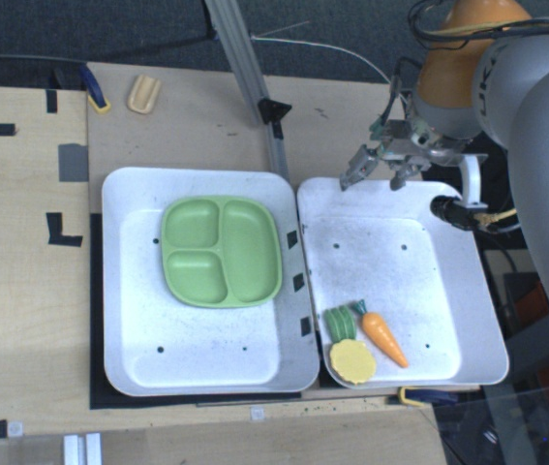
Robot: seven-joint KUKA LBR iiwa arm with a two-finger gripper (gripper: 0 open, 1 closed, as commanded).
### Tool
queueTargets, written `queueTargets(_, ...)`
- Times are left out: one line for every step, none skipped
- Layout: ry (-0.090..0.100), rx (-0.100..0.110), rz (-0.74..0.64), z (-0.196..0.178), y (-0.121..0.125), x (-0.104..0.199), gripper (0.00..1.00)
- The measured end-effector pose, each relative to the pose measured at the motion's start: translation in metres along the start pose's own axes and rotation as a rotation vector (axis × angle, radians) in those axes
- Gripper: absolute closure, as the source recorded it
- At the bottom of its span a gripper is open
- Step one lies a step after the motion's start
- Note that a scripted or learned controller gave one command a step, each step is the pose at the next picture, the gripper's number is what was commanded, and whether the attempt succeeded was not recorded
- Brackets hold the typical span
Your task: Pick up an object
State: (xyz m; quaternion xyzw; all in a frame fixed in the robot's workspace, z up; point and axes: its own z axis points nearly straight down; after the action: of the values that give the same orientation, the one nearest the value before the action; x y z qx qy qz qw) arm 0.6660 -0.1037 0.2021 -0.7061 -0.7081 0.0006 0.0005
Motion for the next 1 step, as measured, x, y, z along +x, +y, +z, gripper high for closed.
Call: queueTargets(0.0, 0.0, 0.0, 0.0, 0.0, -0.0001, 0.0)
